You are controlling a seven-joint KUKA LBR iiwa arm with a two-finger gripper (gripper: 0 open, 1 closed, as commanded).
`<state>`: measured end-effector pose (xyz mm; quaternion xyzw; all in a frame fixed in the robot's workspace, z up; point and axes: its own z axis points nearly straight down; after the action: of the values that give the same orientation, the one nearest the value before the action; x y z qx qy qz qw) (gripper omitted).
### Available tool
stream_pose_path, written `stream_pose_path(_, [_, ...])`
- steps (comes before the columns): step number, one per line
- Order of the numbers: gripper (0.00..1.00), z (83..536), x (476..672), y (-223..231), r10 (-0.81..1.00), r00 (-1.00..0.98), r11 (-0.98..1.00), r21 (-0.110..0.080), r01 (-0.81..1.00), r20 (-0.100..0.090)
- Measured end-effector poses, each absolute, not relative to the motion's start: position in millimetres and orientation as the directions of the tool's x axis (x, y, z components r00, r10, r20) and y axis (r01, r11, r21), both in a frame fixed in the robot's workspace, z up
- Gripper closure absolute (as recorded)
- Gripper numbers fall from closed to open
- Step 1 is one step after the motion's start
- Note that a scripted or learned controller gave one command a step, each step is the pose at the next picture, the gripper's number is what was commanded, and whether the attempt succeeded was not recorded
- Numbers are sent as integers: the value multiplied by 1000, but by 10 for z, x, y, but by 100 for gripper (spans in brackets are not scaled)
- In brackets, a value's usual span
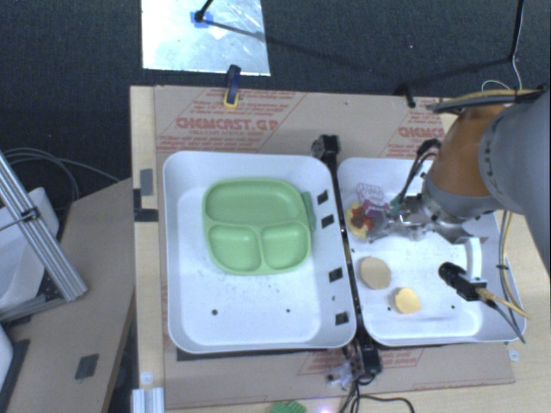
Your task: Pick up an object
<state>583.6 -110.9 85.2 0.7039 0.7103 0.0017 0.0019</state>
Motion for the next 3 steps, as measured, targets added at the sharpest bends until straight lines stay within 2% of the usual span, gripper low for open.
stream_pose_path(1, [0, 798, 6387, -826, 1000, 1, -1, -43, 999, 7])
stream_pose_path(2, [0, 769, 6525, -891, 1000, 14, -13, -84, 996, 9])
stream_pose_path(3, [0, 856, 6691, -988, 1000, -1, 1, 3, 1000, -2])
